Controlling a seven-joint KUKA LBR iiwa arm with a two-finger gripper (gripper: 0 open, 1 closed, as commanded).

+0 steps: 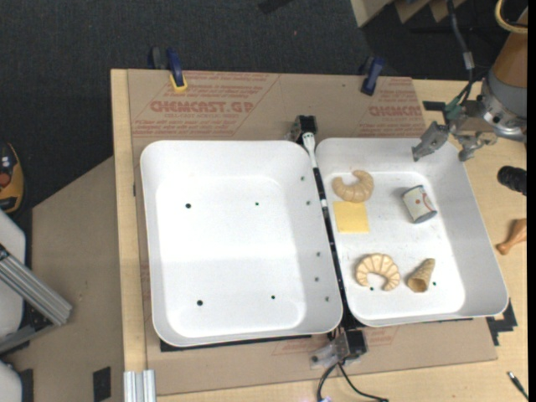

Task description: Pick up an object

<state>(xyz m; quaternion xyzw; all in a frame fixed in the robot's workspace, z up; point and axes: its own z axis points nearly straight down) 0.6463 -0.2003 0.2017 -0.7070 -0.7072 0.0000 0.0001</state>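
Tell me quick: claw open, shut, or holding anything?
Claw: open, holding nothing, poised above the far right corner of the right shallow white bin.

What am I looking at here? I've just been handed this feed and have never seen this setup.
One fixed camera looks down at a slant on a bench with two shallow white bins. The right bin holds two croissants, a yellow square, a small grey can and a cone. The left bin sits beside it. The robot arm reaches in from the right; its gripper hangs open over the right bin's far edge, holding nothing.
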